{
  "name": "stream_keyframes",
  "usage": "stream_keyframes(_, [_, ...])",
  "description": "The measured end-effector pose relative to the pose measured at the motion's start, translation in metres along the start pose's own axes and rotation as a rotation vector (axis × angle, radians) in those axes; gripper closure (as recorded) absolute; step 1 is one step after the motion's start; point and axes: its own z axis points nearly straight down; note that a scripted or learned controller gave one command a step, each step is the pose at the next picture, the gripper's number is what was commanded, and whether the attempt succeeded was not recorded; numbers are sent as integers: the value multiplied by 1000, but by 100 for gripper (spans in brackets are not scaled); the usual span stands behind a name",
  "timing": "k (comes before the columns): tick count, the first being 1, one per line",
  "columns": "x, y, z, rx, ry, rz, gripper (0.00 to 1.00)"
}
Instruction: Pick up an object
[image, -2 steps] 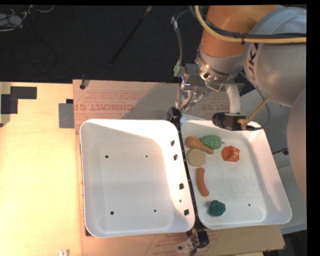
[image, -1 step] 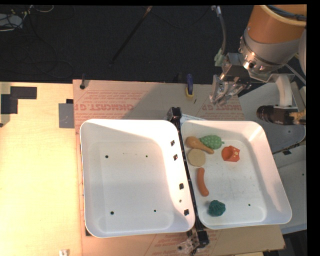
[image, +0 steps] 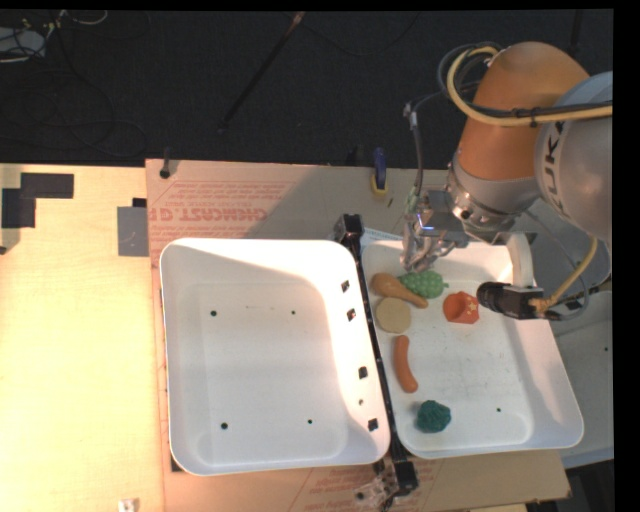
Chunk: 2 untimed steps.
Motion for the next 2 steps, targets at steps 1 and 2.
stream_keyframes(1, [-74,-8,-32,-14,-1,1,100])
stream_keyframes(2, [-99,-53,-15,-8,2,0,100])
